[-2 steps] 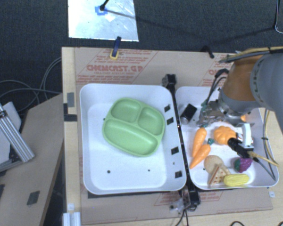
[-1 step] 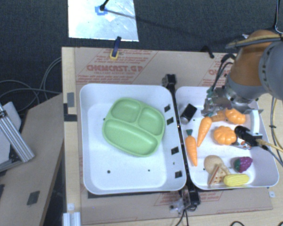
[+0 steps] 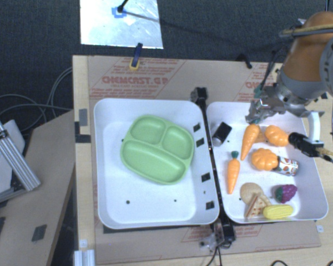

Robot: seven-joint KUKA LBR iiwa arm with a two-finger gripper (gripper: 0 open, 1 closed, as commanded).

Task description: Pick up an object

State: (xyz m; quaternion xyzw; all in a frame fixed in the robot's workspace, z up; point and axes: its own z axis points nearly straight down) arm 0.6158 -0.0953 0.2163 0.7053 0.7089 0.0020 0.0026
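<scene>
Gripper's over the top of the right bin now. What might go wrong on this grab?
The gripper hangs just above the upper carrot, whose tapered shape may slip out. The orange pumpkin lies close beside that carrot, so the descent may nudge it. The bin's back wall is close, leaving little margin.

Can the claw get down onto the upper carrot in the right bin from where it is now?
Probably yes. The claw hangs just above the top end of the upper carrot, and nothing lies between them. The small pumpkin sits close on its right, so a wide approach might nudge it.
</scene>
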